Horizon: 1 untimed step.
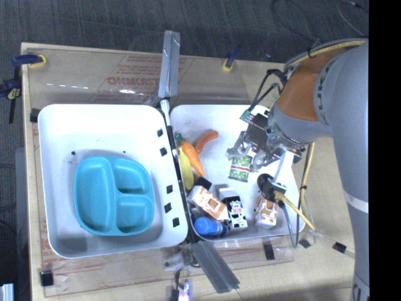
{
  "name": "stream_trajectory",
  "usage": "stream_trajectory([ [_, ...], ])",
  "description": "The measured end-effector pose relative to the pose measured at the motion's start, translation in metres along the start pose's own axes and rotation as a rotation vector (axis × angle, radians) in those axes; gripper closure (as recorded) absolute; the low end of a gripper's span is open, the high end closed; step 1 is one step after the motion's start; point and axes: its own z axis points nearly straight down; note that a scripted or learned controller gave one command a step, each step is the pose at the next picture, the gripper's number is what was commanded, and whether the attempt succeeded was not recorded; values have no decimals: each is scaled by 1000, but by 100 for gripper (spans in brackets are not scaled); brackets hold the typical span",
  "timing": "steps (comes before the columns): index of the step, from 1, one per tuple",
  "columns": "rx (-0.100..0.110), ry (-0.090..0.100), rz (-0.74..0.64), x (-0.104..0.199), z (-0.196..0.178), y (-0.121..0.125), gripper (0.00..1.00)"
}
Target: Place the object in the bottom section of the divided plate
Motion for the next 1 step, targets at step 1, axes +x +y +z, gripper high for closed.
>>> stream_trajectory([
  [1,-4,-1,-16,60,27,-9,100],
])
